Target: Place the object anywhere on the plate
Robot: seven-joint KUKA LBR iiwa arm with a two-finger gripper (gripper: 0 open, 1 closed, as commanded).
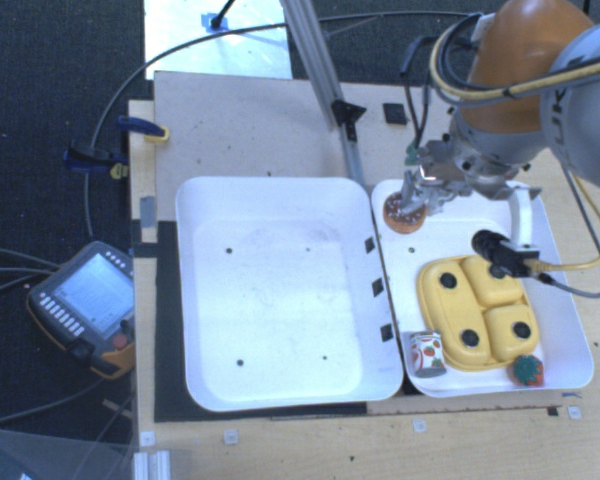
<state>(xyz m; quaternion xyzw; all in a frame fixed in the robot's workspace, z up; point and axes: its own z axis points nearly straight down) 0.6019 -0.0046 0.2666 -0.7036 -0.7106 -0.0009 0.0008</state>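
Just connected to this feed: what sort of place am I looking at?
Likely a robot lab test bench, not a kitchen: two white bins on a board, a teach pendant with cables on the floor, and clamps at the board's edge.

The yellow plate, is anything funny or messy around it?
Nothing looks spilled or broken. The yellow plate lies flat in the right bin, with a small cup and a green ball beside it.

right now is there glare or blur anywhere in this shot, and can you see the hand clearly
Camera view: strong glare washes out the pale panel at top left; the left bin is bright but evenly lit; the hand over the brown object is soft and partly shadowed, so its fingers are hard to read; the yellow plate is sharp.
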